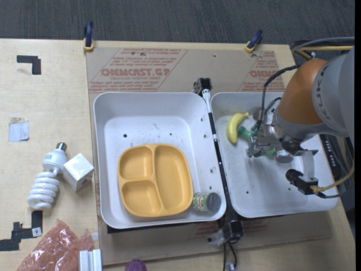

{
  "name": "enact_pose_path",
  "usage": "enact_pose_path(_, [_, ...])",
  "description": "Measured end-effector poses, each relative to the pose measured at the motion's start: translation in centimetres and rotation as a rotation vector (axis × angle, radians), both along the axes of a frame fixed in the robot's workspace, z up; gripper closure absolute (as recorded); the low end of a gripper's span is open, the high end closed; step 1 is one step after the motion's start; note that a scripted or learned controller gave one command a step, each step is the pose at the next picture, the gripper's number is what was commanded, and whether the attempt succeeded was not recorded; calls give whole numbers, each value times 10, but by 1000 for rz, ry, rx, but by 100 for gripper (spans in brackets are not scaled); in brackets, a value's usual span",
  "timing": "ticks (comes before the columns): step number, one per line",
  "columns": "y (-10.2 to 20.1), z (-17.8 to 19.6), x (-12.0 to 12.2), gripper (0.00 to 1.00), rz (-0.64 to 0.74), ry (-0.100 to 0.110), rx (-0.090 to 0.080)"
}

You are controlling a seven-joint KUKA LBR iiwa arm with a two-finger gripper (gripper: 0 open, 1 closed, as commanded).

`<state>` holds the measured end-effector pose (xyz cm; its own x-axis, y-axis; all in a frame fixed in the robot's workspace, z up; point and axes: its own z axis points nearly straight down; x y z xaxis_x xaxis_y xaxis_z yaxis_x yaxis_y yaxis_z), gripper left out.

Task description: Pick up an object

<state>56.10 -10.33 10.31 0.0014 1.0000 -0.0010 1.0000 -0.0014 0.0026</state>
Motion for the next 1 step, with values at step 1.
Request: enact_pose_path(1, [0, 0, 0, 0, 0, 0, 0])
